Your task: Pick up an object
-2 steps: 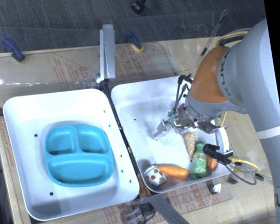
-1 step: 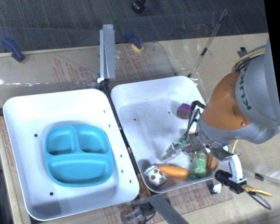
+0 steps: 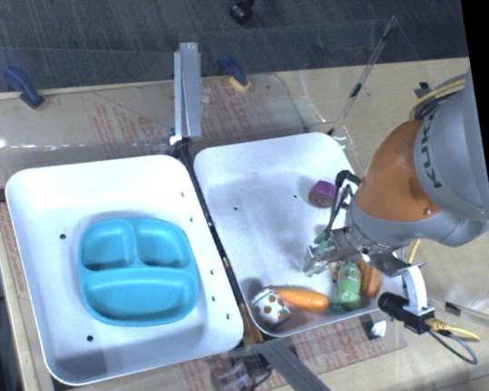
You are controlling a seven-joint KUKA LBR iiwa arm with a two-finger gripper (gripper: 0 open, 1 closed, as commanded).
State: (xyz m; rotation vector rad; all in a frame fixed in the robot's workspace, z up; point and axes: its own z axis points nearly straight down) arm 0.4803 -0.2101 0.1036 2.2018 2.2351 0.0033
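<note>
My gripper (image 3: 325, 253) hangs low in the right bin (image 3: 255, 207), near its right wall. Just below it lie a green bottle-shaped object (image 3: 347, 286) and an orange piece (image 3: 369, 279) beside it. An orange carrot (image 3: 300, 299) lies along the bin's front edge. Left of the carrot sits a small white and red ball-like object (image 3: 269, 307). A purple object (image 3: 322, 192) rests above the gripper near the right wall. Nothing is visibly held between the fingers.
The left bin (image 3: 44, 268) holds a blue divided tray (image 3: 138, 269). A metal divider post (image 3: 185, 93) stands at the back between the bins. The arm's grey and orange body (image 3: 409, 187) overhangs the right bin's right rim.
</note>
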